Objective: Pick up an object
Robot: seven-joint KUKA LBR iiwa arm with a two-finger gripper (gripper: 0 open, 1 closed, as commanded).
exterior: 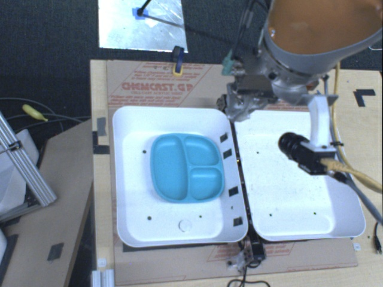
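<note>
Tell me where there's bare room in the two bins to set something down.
Left bin: the blue tray fills the middle; bare floor runs along the left wall and the near edge. Right bin: the near half is bare, from the divider to the right wall. Crowded: its far part, where the arm, gripper and black camera mount hang over it.

A blue divided plate (185, 167) lay flat in the middle of the left bin (133, 220), three compartments facing up, clear of every wall. A small clear ring (184, 225) sat near that bin's front edge, just below the plate. The arm (323, 23) hung over the back of the bins, its gripper (240, 104) down at the rear end of the divide between them. A black camera (301, 150) on a white bracket hovered over the right bin (287, 220). Both bins rested on the counter (161, 79).
</note>
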